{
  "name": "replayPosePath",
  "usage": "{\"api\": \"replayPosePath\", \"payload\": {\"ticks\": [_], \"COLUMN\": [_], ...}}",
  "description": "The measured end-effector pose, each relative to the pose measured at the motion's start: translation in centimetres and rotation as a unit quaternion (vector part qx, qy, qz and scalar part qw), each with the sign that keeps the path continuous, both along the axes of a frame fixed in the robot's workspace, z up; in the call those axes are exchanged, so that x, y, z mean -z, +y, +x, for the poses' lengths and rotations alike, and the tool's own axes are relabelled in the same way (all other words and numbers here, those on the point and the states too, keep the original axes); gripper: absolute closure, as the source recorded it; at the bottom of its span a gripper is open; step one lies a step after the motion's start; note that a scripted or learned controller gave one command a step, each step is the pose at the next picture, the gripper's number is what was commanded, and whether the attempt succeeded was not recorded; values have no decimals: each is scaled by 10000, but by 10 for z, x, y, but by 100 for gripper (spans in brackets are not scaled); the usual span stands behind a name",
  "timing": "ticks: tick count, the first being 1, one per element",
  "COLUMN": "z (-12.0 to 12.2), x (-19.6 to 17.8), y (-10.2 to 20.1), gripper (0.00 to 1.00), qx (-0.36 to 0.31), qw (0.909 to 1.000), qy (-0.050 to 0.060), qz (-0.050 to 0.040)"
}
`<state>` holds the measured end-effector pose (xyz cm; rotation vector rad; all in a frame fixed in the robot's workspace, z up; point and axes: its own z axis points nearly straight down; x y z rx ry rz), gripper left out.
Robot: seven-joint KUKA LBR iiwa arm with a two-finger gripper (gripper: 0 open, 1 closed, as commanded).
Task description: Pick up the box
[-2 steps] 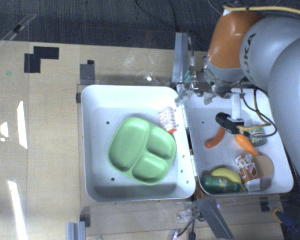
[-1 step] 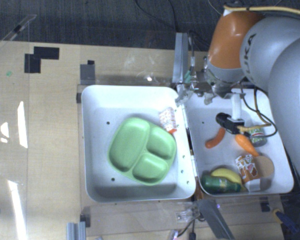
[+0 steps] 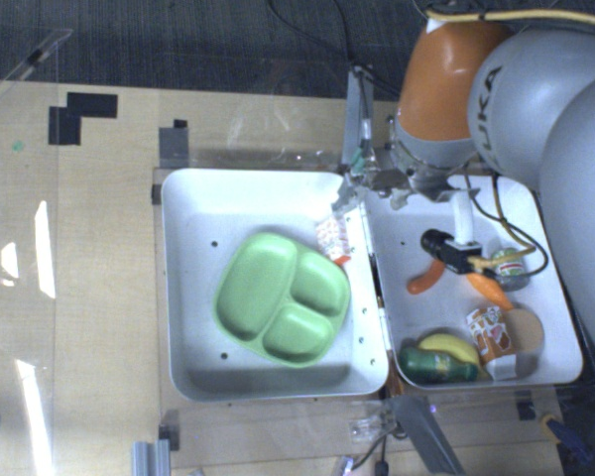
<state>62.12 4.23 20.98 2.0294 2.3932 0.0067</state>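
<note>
**A:** Where was the box [image 3: 487,331]?

**B:** At the near end of the right bin [image 3: 409,315]. It lay just beside a banana [image 3: 444,343] and a green bottle [image 3: 436,366], with a brown disc [image 3: 527,330] close on its other side. Nothing gripped it.

**A:** And the left bin [image 3: 193,266]?

**B:** A green plate [image 3: 283,296] sat in the middle. Beyond it, a small white-and-red packet [image 3: 331,237] lay by the wall between the bins. In the right bin, past the box, there was a carrot [image 3: 425,279].

**A:** The gripper [image 3: 359,188]?

**B:** At the far end, over that dividing wall, just beyond the packet and well apart from the box. I couldn't tell whether it was open or shut, because it was too small and cluttered there. I couldn't tell if it touched the packet either.

**A:** So how far along was the job?

**B:** Hardly begun, I judged. The box was neither grasped nor lifted. Everything was left to do: cross to the near end of the right bin, come down on the box, close and lift. The crowding around the box looked like the awkward part.
</note>
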Motion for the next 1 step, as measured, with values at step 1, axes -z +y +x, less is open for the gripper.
{"api": "replayPosePath", "payload": {"ticks": [1], "z": [8], "x": [24], "y": [-7], "gripper": [0], "qx": [190], "qw": [9998], "qy": [8], "qz": [3]}}
